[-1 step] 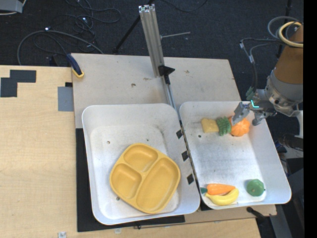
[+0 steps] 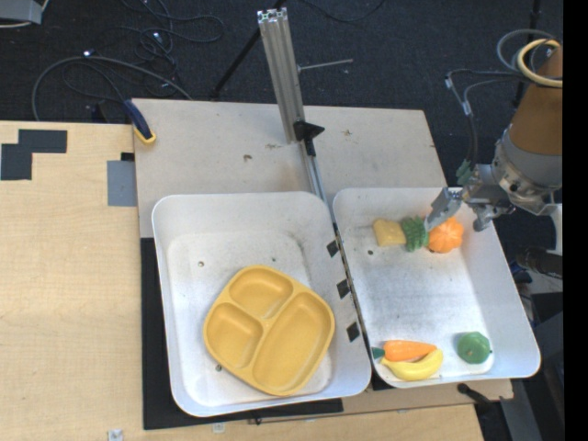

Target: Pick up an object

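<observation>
Writing: none legible on any item.

Surface: pale table with two shallow white bins side by side. A light wood panel lies to the left. Dark floor with loose cables lies beyond. A grey metal post rises behind the bins.

Left bin: one yellow divided tray, three compartments, lying toward the near right corner.

Right bin, far end: pale yellow piece, green leafy piece touching it, orange fruit just beside the green.

Right bin, near end: carrot resting on a banana; green round fruit near them, apart.

Arm: enters from the right, over the far right corner of the right bin.

Claw: directly above the orange fruit and the green piece, fingers pointing down and set narrowly apart. Nothing is seen between them. Whether a finger touches the fruit cannot be told.
</observation>
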`<action>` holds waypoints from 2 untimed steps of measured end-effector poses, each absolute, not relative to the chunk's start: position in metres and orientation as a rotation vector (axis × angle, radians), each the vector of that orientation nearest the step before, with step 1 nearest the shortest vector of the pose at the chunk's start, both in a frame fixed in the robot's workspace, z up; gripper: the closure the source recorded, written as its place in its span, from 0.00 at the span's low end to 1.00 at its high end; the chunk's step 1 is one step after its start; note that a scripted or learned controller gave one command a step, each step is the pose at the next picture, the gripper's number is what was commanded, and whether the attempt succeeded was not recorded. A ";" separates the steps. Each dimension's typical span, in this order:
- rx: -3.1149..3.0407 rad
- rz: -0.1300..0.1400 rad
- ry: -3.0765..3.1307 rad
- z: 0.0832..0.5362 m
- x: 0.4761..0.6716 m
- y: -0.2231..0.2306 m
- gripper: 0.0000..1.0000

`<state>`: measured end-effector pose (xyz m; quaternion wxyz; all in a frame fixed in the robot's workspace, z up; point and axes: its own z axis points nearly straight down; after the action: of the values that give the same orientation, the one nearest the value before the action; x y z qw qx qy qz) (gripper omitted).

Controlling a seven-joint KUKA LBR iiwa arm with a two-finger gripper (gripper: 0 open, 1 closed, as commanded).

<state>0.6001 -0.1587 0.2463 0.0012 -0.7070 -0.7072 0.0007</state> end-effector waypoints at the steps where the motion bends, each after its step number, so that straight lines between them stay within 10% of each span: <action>1: -2.213 0.007 -2.220 0.186 0.604 -0.151 0.00; 2: -2.215 0.007 -2.217 0.130 0.595 -0.143 0.00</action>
<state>0.5947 -0.1434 0.1301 0.0037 -0.7068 -0.7074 0.0024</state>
